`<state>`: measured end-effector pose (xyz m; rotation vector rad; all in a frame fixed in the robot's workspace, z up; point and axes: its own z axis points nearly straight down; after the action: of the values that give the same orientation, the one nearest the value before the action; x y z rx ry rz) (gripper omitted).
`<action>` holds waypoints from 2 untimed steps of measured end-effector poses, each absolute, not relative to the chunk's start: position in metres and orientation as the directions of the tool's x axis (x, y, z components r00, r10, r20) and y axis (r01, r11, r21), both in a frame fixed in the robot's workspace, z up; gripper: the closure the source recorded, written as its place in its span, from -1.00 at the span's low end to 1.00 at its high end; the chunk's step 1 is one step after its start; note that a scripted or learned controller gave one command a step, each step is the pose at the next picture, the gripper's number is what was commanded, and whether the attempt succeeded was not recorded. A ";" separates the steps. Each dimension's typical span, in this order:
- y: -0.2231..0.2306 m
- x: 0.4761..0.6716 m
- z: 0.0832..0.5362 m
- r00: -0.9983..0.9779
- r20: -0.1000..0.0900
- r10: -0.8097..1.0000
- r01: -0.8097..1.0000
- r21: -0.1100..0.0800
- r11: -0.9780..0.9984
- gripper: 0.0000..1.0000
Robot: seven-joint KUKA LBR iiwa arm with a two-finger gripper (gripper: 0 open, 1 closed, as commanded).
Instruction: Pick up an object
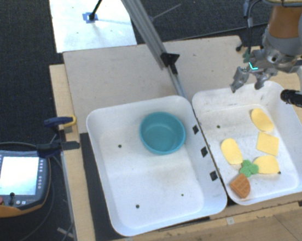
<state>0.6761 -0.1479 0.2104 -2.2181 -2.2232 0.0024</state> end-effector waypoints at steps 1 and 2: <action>-0.148 0.676 0.210 -0.002 0.000 1.000 1.000 -0.002 0.002 -1.00; -0.143 0.675 0.146 -0.003 0.001 1.000 1.000 -0.007 0.003 -1.00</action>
<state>0.6747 -0.1434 0.1460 -2.2147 -2.2205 0.0072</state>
